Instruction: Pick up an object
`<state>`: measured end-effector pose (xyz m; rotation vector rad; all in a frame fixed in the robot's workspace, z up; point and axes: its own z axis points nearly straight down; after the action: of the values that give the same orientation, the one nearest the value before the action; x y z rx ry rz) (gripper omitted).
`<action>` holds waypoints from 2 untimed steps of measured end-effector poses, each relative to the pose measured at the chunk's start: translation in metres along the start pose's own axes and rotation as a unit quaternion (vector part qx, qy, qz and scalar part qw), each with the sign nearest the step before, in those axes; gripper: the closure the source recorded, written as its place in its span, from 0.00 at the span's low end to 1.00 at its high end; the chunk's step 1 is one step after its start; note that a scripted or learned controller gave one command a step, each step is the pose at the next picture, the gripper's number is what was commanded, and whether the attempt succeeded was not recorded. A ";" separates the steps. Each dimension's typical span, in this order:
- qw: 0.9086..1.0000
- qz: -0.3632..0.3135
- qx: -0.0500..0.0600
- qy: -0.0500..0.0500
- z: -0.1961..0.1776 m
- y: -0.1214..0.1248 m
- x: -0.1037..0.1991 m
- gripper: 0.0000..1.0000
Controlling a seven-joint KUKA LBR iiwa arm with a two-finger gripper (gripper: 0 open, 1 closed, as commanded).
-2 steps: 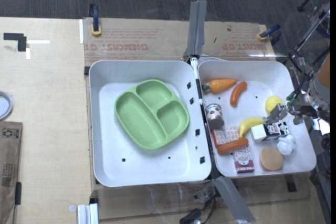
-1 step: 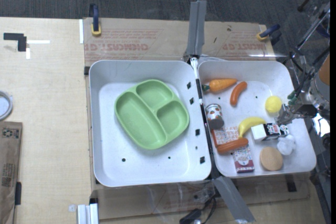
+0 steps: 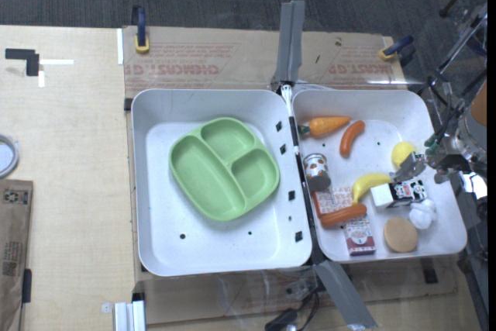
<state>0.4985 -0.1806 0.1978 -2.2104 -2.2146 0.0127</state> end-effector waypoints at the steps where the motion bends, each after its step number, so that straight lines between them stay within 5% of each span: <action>1: 0.997 -0.072 -0.004 -0.001 0.103 0.034 -0.017 0.00; 2: 0.997 -0.071 -0.003 0.000 0.098 0.035 -0.018 1.00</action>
<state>0.5317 -0.1978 0.0996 -2.0510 -2.3680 0.0052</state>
